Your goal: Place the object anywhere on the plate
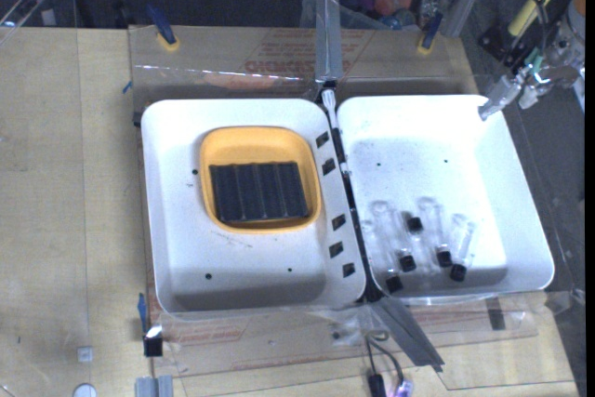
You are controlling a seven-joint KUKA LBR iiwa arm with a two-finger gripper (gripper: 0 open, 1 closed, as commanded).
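the tool (pixel 493 104) hangs at the upper right of the frame, over the far right corner of the right bin (pixel 437 130); i cannot tell how it is set from here. a cluster of clear vials with black caps (pixel 423 242) lies in the lower part of that bin. in the left bin (pixel 172 200) sits a yellow plate (pixel 256 142) with a dark ribbed insert (pixel 258 191) on it. both bins rest on the wooden counter (pixel 65 200).
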